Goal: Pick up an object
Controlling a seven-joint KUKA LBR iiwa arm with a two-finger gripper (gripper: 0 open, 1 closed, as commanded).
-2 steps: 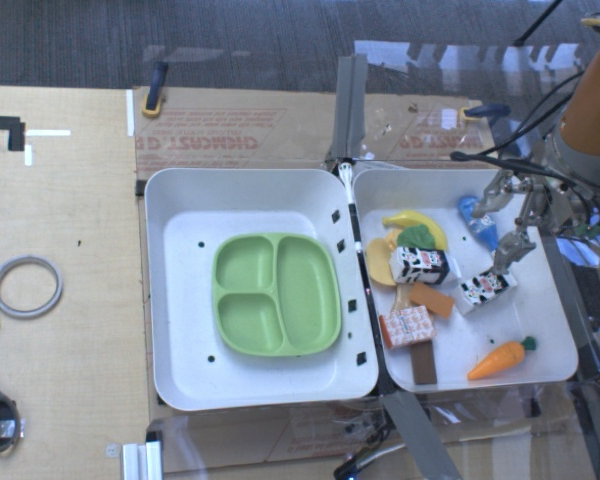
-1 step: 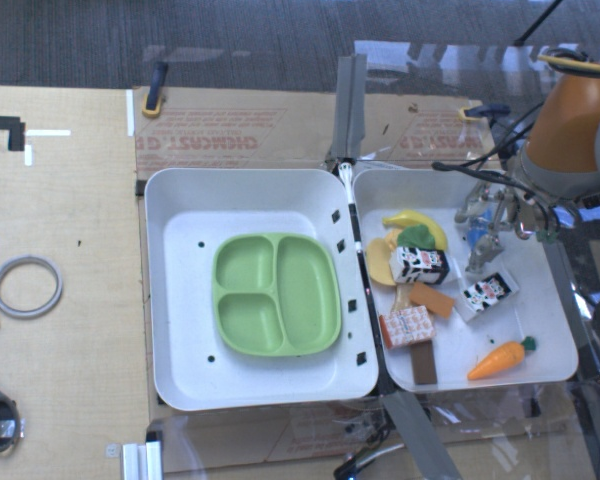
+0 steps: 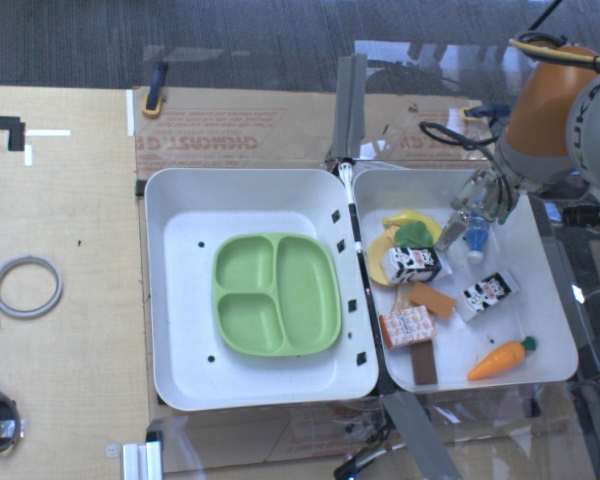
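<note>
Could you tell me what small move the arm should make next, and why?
Probably lower straight down: the gripper hangs over the right bin, just above a small clear bottle, with nothing visibly between its fingers. The carrot lies farther off.

Two shallow white bins are seen side by side on the bench. In the left bin [image 3: 170,298] a green divided tray [image 3: 277,294] is laid flat. In the right bin [image 3: 550,298] several toys are clustered: a carrot [image 3: 498,359] near the front edge, a cow-patterned carton [image 3: 414,262] beside a green leafy piece [image 3: 414,234], a second small carton [image 3: 485,293] and a brown block [image 3: 423,365]. The gripper [image 3: 477,213] is held low over the right bin's rear, just above a clear bottle [image 3: 476,240]. A grey tape ring [image 3: 24,286] is left on the wooden surface.
</note>
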